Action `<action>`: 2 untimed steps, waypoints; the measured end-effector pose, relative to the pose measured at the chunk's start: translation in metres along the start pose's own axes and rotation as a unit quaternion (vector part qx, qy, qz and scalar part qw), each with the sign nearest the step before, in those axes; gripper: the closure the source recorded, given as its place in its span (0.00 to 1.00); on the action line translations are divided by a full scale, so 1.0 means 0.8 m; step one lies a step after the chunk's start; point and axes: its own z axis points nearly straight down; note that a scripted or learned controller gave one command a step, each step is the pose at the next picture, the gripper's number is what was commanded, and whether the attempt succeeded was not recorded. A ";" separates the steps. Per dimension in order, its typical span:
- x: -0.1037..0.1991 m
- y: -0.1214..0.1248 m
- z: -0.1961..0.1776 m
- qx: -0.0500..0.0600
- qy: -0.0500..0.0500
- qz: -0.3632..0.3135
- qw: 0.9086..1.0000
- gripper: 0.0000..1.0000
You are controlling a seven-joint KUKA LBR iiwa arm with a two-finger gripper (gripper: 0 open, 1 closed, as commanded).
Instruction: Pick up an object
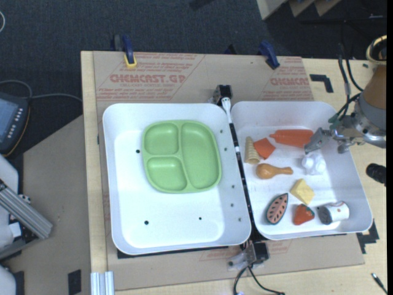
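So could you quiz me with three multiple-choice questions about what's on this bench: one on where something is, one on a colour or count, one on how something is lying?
1. Where does the green divided plate sit?
A. In the left bin
B. In the right bin
C. On the floor

2. How many compartments does that plate have?
A. Two
B. Three
C. Five

3. How does the orange carrot lie in the right bin?
A. Standing on its tip
B. Flat on the bin floor
C. Balanced on the plate

Answers: 1 A, the plate rests inside the left bin. 2 B, two small sections and one long one. 3 B, it lies lengthwise on the floor, just left of the pincer.
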 end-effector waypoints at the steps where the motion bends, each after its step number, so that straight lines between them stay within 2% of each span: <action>1: -0.001 0.010 0.057 -0.001 0.000 -0.001 1.000 0.00; 2: 0.001 0.010 0.087 -0.001 0.001 0.000 1.000 0.00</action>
